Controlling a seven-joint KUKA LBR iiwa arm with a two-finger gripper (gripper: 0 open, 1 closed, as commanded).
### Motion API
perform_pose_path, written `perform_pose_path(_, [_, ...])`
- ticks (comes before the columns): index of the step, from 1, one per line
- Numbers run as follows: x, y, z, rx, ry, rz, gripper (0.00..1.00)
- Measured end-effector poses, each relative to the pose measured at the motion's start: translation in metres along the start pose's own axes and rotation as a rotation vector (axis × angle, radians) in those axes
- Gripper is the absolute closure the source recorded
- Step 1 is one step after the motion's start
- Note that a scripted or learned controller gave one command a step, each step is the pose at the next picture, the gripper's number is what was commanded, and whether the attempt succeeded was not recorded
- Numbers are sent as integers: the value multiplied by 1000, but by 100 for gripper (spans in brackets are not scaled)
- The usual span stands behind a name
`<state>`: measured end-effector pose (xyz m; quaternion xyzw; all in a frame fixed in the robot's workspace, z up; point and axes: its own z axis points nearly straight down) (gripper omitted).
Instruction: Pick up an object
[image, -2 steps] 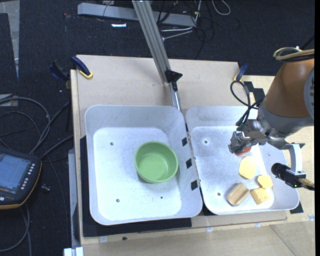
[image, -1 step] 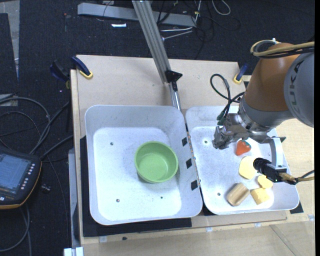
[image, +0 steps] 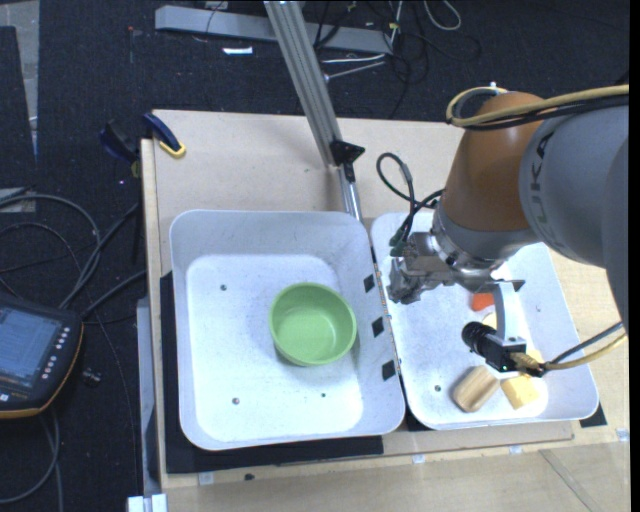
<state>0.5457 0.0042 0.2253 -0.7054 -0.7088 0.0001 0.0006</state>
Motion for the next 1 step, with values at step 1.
perform_pose_path(1, [53, 4, -14, -2, 0, 0, 100])
